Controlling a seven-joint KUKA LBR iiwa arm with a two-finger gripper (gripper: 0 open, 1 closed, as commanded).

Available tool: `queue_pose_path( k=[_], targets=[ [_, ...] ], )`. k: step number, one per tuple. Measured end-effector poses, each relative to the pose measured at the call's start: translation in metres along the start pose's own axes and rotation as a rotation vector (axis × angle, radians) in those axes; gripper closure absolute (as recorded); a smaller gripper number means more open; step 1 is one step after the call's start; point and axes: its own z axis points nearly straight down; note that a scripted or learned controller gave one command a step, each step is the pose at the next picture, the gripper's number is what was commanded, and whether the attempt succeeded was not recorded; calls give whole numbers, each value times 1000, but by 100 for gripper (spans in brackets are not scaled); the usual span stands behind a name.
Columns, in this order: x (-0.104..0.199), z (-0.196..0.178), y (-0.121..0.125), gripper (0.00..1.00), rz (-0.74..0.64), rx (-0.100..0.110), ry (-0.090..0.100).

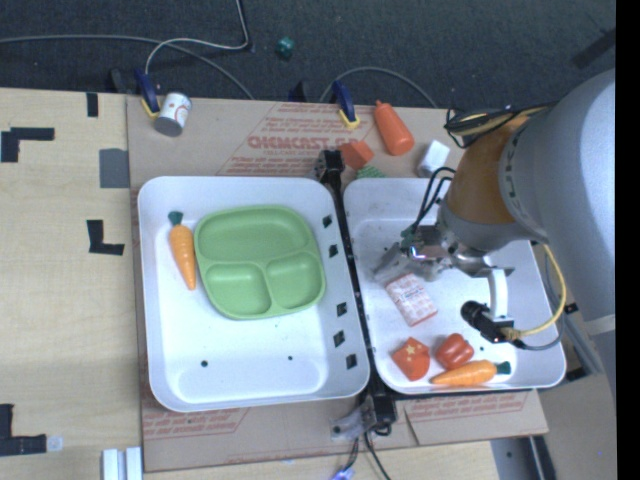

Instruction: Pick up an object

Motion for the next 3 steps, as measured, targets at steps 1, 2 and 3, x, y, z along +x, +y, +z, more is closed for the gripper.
queue_pose_path(
  k=[1,2,3],
  targets=[
    [7,-1,-27,0,2,-1,-1],
    [-14,-1,-13,0,0,1,4],
    [-14,-10,-13,100,0,0,1]
  ],
)
